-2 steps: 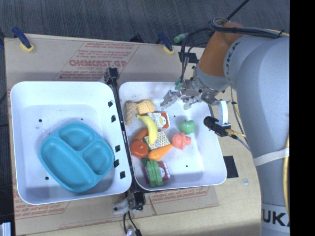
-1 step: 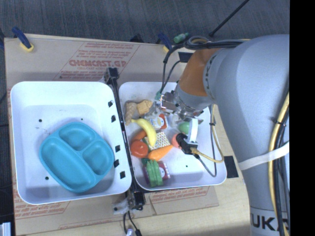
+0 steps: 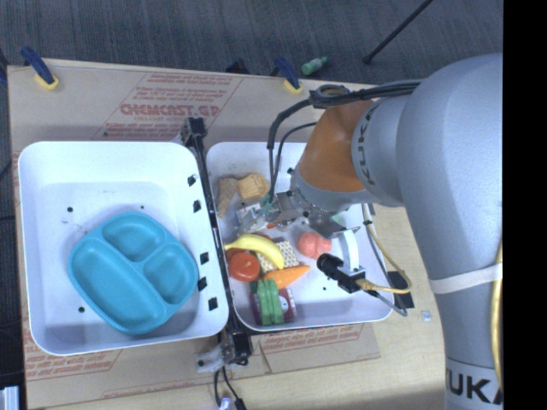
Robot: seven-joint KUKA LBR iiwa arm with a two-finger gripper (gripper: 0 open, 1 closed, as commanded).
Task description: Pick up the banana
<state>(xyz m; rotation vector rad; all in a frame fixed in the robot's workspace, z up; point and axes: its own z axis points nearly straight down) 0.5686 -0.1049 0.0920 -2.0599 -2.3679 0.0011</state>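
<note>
The yellow banana (image 3: pixel 258 247) lies in the right bin (image 3: pixel 376 310), near its left wall and about halfway down. It curves from the wall toward the bin's middle. My gripper (image 3: pixel 267 214) hangs low over the bin just above and behind the banana, below the arm's orange band (image 3: pixel 335 156). The wrist body hides much of the tool, and nothing is visibly held in it. The banana rests among other toy foods and touches a red tomato (image 3: pixel 244 266) on its near side.
Around the banana lie two bread pieces (image 3: pixel 240 188), an orange carrot (image 3: pixel 287 274), a pink fruit (image 3: pixel 314 243) and green and dark items (image 3: pixel 271 302). A blue divided plate (image 3: pixel 132 269) sits in the left bin (image 3: pixel 43 195). A black cable plug (image 3: pixel 340 274) dangles over the right bin.
</note>
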